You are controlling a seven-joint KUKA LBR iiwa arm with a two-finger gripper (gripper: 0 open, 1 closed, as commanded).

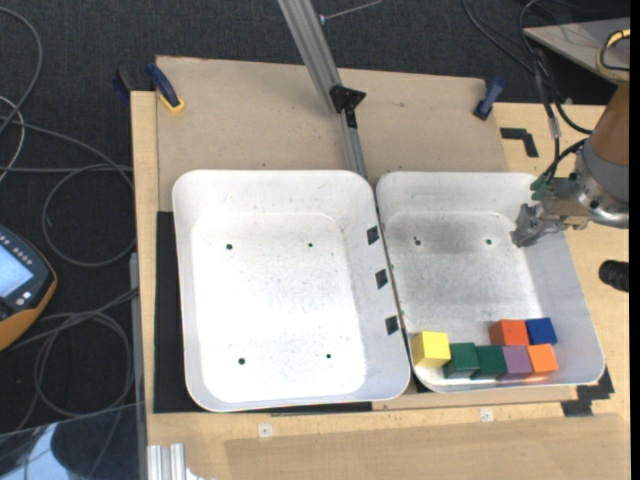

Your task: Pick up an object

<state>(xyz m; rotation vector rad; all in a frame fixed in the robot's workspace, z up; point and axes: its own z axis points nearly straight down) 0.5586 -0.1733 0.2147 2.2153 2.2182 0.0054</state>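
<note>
In the camera view you have the two white bins side by side on the bench; the left bin (200,268) carries no blocks that you can see, and the right bin (570,278) holds all of them, packed along its near wall; the gripper (527,228) hangs at the far right side of that bin, above its upper right part, well apart from the blocks; whether it is open or shut you cannot tell from this angle, since the tip is small and dark against the rim, and nothing can be made out in it.

The things to pick sit in one tight cluster; the yellow block (432,346) stands at the left end, just beside a green block (462,358) and a second green block (490,359); behind and to the right come the red-orange block (511,332), the blue block (541,329), the purple block (517,360) and the orange block (543,358); most of them appear to touch their neighbours.

You should judge this as the approach step, with no grasp yet made; the next move calls for travel toward the near wall and a descent over one block; the yellow one looks the best choice, as its left side is free; the others offer little room between them, and the bin wall just beside them may foul a finger.
</note>
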